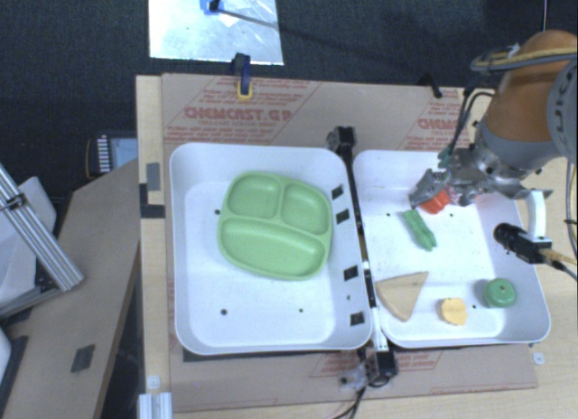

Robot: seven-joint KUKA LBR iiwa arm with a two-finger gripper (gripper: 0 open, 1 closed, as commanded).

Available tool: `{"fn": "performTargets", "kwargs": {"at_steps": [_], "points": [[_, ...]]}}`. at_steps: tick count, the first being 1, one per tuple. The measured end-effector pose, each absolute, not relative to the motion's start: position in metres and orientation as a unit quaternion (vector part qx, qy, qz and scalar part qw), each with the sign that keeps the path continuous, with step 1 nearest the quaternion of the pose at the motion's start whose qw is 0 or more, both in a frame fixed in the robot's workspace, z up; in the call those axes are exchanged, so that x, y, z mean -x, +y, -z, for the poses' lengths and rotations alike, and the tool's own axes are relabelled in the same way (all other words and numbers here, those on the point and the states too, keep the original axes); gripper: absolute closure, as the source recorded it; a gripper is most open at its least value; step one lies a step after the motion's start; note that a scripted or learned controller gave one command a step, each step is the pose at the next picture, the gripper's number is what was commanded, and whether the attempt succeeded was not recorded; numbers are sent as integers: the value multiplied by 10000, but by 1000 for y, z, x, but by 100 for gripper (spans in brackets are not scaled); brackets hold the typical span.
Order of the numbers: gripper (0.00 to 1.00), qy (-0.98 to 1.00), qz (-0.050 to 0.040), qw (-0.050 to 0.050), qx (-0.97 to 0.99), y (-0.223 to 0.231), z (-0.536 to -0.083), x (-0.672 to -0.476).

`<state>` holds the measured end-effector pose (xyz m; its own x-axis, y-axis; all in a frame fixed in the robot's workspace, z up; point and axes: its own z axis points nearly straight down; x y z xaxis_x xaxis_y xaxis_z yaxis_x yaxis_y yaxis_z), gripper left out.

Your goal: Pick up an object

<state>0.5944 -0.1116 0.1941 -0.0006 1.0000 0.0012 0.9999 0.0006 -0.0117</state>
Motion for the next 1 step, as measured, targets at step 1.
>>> {"fn": "performTargets", "kwargs": {"at_steps": [1], "points": [[0, -7081, 3, -5, 7061, -111, -201, -597]]}}
